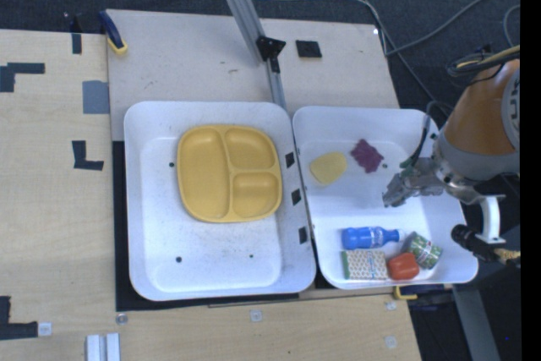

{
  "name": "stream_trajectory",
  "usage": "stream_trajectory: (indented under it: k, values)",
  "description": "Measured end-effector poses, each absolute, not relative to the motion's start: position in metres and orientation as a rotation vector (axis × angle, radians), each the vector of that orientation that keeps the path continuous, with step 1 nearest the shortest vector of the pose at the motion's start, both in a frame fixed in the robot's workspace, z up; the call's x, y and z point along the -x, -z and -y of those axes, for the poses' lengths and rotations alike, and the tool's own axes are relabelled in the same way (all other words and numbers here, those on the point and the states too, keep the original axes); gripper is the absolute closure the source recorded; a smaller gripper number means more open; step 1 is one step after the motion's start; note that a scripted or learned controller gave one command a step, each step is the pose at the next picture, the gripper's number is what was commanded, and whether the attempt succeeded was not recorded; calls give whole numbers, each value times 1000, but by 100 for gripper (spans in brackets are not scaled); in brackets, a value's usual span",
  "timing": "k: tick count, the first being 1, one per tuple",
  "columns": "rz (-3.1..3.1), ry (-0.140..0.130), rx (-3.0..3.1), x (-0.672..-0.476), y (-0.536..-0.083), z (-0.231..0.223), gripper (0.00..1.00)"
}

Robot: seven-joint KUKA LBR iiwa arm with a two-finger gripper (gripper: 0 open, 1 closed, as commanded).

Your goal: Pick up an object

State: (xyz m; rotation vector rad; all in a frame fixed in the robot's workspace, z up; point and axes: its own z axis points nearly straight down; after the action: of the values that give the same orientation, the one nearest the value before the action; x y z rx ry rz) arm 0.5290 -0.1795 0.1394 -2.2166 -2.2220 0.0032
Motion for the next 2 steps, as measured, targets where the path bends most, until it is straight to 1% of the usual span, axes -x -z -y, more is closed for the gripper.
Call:
stream_trajectory:
  k: [1,2]
  values:
    - [2224,1,2223,-529,-185,187,100]
    - [2225,1,2221,-529,-219,187,100]
